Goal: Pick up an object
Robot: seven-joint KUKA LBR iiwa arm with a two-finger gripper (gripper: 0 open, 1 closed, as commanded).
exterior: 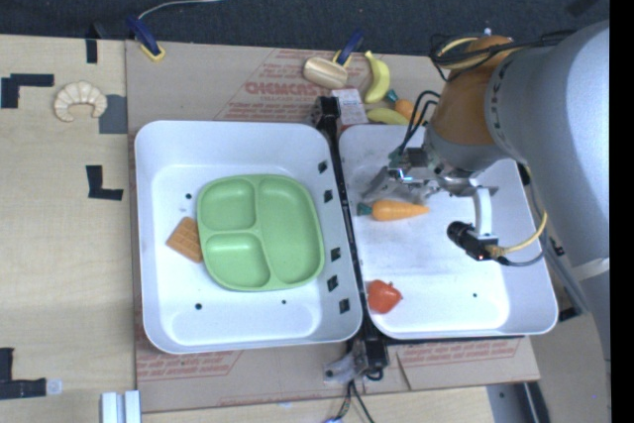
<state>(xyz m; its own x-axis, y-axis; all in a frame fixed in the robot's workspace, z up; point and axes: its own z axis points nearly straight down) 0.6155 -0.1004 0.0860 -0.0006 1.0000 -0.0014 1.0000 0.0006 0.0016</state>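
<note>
The likeliest target, one orange toy carrot [398,209] with a green tip, lies on its side on the floor of the right-hand shallow white bin [515,312], toward that bin's left wall. Directly above and touching or just beside it stands the metal two-finger gripper [394,181] of the grey arm [555,114], lowered from the right, apparently to bracket the carrot; whether its fingers are spread or closed cannot be told, and nothing is seen held between them. One small red toy tomato or pepper [383,295] rests near the same bin's front left corner, well apart from the carrot. The left-hand shallow white bin [158,154] holds one green plastic divided plate [261,232] with three compartments and, tucked against the plate's left edge, one tan wafer-like wedge [185,239]. Behind the bins, on the cardboard, lie one yellow toy banana [376,77], one beige bread-roll shape [325,70] and a small printed packet [348,104]. One pale toy croissant [79,100] sits far left on the bench.
</note>
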